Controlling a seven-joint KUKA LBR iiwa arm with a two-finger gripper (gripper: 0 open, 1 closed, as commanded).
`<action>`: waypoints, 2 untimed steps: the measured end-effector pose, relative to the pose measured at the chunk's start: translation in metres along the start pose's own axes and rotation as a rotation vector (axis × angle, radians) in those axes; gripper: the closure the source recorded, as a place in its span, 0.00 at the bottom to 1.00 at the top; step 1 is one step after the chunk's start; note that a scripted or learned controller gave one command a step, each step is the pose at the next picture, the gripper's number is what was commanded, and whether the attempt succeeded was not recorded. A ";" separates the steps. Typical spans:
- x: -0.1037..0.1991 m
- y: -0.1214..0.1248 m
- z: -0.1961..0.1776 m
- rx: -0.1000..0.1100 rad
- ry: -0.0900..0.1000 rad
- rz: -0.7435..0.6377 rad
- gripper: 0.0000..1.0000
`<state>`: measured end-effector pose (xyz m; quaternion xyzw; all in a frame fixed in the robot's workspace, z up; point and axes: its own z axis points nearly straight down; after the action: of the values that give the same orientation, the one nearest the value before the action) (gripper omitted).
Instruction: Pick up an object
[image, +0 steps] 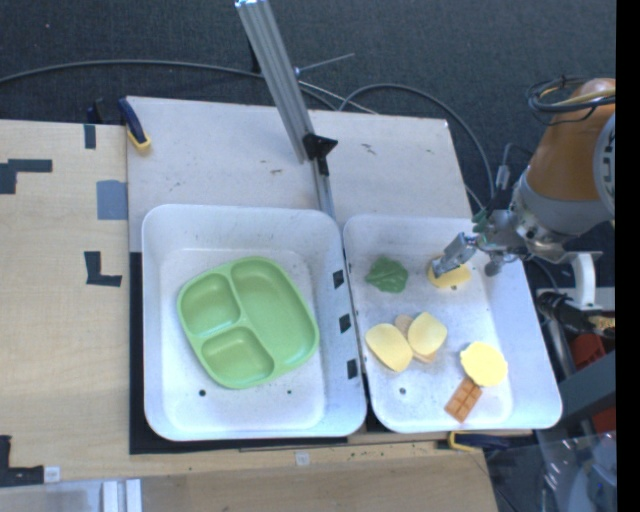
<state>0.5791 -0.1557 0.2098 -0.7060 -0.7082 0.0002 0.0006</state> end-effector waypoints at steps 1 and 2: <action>0.000 0.000 0.000 0.000 0.000 0.000 0.00; -0.009 -0.005 0.053 0.006 -0.001 0.002 0.00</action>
<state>0.5742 -0.1649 0.1570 -0.7069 -0.7073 0.0025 0.0022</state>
